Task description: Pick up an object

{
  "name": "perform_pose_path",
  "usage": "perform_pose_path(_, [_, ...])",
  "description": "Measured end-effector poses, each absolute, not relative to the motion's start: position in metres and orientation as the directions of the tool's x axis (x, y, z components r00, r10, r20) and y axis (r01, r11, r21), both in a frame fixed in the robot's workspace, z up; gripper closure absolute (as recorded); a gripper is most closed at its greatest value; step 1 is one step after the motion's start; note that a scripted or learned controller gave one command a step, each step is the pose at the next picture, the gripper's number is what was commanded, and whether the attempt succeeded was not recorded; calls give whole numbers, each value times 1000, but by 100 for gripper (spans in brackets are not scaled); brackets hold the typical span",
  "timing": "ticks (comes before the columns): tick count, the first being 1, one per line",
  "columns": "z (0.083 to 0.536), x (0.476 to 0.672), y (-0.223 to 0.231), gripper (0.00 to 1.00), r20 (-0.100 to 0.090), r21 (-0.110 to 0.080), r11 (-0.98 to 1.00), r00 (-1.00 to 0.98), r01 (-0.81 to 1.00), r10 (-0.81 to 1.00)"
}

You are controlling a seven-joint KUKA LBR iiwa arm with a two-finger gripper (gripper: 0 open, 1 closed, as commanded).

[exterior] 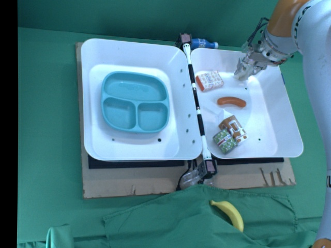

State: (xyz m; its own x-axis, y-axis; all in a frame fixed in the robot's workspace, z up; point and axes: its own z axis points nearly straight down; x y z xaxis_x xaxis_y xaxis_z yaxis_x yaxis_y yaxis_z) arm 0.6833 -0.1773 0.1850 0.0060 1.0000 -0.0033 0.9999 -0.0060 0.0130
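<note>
Nearest us, a banana (229, 213) lies on green cloth (170, 223) below the 2 bins. We see the gripper (245, 72) over the right bin (279, 118), near the orange carton (209, 80) and sausage (231, 102); whether it grasps anything, we cannot tell. We judge a descent here might meet bare floor between them.

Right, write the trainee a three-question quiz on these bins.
1. True or false: the divided teal plate sits in the left bin.
2. Which item lies nearest the end effector? A) sausage B) orange-and-white carton C) banana
3. Fill in: the banana rests outside the bins on green ____.

Key: 1 true; 2 B; 3 cloth.
</note>
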Motion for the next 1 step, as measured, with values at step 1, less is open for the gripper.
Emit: perform_pose_path(1, [294,703,-164,100,-5,18,0,0,1000,1000])
